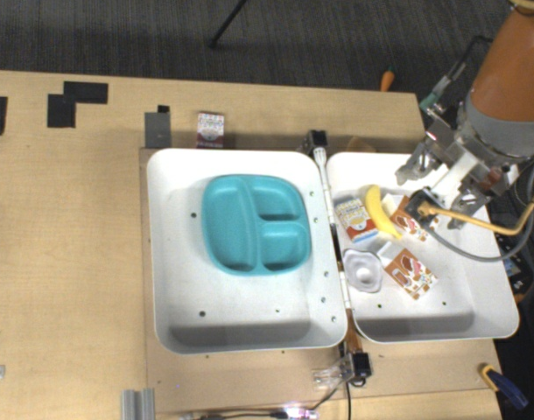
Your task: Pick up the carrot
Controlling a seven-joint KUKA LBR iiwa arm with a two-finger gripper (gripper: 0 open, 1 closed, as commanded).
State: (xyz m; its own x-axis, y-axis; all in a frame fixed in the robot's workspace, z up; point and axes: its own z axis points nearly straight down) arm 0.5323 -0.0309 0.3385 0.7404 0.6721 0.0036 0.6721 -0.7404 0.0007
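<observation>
Well, touching the banana (381,213) on its left lies a red packet (355,218), nearer us a clear cup (363,269); the gripper (438,191) hangs just right, grip unreadable; the carrot's place and axis can't be told

The arm (505,103) is pictured with a broad, rounded orange band (515,55) set above a smooth grey collar (502,136). A dark cable (464,64) is run alongside the orange casing. Below the collar, the tool (438,186) is made up of pale metal plates and brackets, on which small dark fittings are crowded and bright edges are picked out by the light.
</observation>
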